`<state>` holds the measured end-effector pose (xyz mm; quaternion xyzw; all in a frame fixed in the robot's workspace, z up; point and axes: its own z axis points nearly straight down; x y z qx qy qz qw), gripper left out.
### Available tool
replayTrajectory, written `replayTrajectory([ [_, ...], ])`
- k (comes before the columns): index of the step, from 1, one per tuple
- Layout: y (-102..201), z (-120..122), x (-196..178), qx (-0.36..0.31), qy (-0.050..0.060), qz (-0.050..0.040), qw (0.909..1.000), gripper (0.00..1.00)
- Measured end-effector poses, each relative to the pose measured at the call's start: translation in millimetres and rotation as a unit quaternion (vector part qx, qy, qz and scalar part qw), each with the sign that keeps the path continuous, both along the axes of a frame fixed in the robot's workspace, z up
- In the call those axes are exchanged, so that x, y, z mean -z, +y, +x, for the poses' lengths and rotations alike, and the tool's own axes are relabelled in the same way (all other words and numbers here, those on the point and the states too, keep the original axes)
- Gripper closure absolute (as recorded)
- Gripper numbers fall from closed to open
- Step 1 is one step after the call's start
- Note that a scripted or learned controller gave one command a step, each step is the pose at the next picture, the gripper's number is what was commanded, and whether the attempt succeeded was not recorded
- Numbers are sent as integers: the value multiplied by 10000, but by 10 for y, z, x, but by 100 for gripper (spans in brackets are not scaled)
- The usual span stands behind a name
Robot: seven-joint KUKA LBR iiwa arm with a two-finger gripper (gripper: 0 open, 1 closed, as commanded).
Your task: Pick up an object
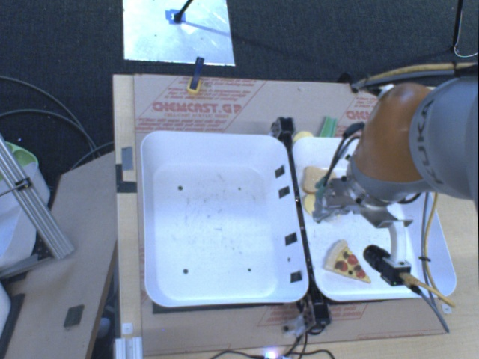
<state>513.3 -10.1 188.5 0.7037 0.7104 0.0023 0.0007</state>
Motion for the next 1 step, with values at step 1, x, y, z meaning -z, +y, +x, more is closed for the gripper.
replayTrajectory([
  [1,865,-248,-694,-23,-19,12,10000,100],
])
